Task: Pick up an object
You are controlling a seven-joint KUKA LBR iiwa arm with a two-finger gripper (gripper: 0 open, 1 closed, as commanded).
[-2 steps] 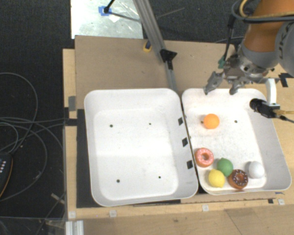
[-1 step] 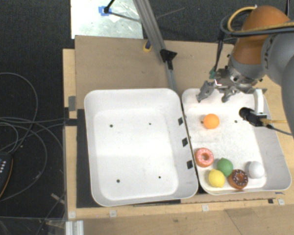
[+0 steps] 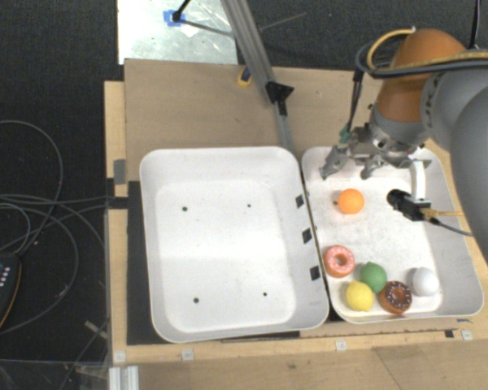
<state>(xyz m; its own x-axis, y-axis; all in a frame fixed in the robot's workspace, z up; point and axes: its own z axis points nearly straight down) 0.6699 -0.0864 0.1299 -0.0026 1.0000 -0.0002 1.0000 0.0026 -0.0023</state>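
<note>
Arm point(image 3: 464, 96) cut off at right edge, hiding part of right bin point(image 3: 464, 299). Gripper point(image 3: 351, 162) hangs over that bin's far end, fingers spread, nothing between them. Orange ball point(image 3: 350, 201) just below it, apart, open floor around. Pink donut point(image 3: 338, 261), green ball point(image 3: 373, 275), yellow ball point(image 3: 359, 296), chocolate donut point(image 3: 396, 297), white ball point(image 3: 424, 282) crowd near edge. Left bin point(image 3: 220, 242) roomy.

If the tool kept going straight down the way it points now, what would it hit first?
Probably the bare floor of the right bin near its far edge. The tool hangs above the far end of that bin, and the orange ball lies nearer the camera, seemingly off that line, though depth is hard to judge.
</note>
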